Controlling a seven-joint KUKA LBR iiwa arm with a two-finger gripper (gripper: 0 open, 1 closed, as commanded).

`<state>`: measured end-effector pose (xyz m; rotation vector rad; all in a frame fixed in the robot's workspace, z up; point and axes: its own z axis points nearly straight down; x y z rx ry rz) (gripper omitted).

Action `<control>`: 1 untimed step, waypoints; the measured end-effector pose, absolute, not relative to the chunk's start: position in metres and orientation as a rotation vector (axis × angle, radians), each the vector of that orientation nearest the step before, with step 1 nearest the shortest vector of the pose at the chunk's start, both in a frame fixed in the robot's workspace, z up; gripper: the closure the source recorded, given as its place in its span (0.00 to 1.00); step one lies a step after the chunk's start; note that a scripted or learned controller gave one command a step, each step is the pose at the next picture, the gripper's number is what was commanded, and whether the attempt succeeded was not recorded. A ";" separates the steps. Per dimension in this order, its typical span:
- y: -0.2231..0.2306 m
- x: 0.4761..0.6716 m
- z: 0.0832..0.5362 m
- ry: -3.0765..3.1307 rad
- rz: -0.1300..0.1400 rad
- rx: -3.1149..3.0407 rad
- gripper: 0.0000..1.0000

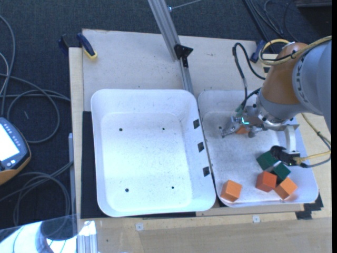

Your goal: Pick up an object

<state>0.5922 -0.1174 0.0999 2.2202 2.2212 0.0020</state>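
My gripper (239,132) is low in the right bin (221,109), near its back half, and its fingers look spread apart, so it is open. A small orange object (241,131) shows between the fingers, mostly hidden under the wrist. Whether the fingers touch it I cannot tell. Toward the bin's front lie an orange cube (230,190), a red-orange cube (266,180), another orange cube (286,188) and a dark green block (270,158) with a second green piece (282,171) beside it.
The left bin (105,104) lies alongside, with a shared wall and black clips (200,146) between the two. A metal pole (167,25) rises from the bench behind the bins. Cables hang from the arm over the right bin's far side.
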 end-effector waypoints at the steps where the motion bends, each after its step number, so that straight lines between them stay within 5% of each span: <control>1: -0.128 0.622 0.100 2.222 0.003 2.218 0.00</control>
